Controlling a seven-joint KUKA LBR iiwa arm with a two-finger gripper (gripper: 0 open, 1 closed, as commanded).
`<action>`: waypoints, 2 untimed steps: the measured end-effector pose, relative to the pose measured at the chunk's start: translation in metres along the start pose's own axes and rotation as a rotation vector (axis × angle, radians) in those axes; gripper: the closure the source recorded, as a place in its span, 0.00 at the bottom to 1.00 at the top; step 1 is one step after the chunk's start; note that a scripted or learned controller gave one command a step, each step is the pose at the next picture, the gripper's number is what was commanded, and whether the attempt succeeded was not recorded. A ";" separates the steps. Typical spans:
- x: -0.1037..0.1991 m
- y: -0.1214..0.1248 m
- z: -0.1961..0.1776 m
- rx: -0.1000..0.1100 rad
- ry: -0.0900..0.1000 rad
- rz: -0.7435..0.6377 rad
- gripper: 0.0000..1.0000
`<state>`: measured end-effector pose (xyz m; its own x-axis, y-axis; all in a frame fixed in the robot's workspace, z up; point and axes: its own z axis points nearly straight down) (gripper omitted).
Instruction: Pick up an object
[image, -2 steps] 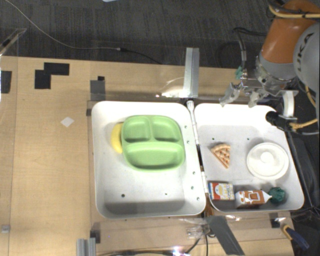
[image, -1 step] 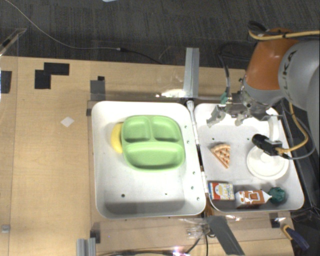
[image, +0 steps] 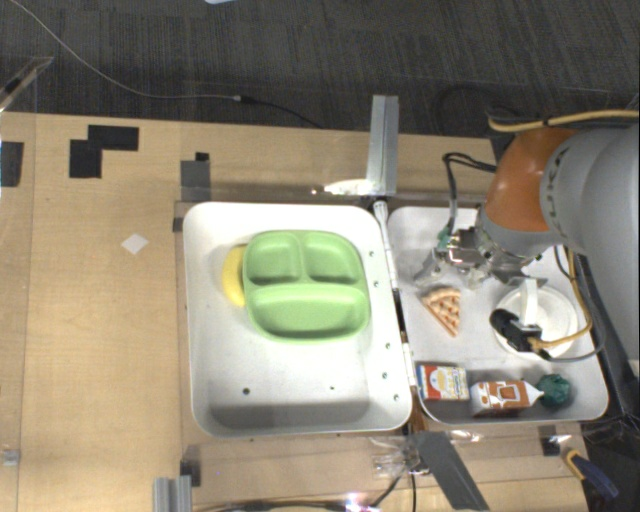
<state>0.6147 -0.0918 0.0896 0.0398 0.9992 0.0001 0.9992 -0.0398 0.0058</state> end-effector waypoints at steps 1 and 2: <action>-0.006 -0.037 0.001 -0.004 -0.001 -0.067 0.00; -0.007 -0.034 -0.011 -0.011 -0.003 -0.066 1.00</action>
<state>0.5800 -0.0970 0.1008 -0.0264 0.9996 -0.0040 0.9995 0.0264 0.0170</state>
